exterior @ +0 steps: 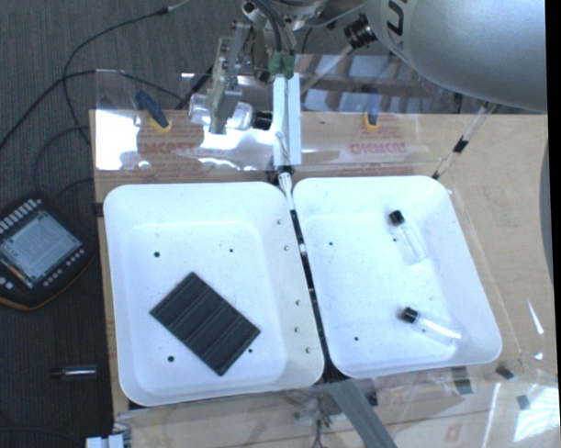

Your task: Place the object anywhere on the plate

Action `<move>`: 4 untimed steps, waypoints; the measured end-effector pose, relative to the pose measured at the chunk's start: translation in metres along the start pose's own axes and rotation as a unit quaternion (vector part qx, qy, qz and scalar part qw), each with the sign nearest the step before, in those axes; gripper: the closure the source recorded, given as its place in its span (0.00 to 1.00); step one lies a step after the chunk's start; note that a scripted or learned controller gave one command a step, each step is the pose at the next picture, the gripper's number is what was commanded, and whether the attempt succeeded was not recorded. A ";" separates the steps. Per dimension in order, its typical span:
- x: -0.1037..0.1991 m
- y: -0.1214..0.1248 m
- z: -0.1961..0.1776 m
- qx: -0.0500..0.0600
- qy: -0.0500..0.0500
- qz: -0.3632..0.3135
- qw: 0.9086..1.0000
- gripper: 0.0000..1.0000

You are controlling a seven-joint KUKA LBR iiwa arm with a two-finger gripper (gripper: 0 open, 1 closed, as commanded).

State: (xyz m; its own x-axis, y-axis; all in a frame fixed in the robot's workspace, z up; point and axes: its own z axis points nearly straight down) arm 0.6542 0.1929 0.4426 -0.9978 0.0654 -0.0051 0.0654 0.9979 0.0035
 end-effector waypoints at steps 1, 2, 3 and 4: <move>-0.007 0.036 0.009 -0.001 0.001 -0.302 0.953 1.00; -0.012 0.042 0.009 -0.002 0.001 -0.566 0.825 1.00; 0.141 -0.001 0.008 -0.001 0.003 -0.597 0.802 1.00; 0.174 0.021 0.213 -0.002 0.004 -0.683 0.731 1.00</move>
State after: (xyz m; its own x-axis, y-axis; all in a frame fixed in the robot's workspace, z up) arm 0.4836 0.2263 0.2287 -0.1329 -0.9911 -0.0009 -0.9911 0.1329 0.0043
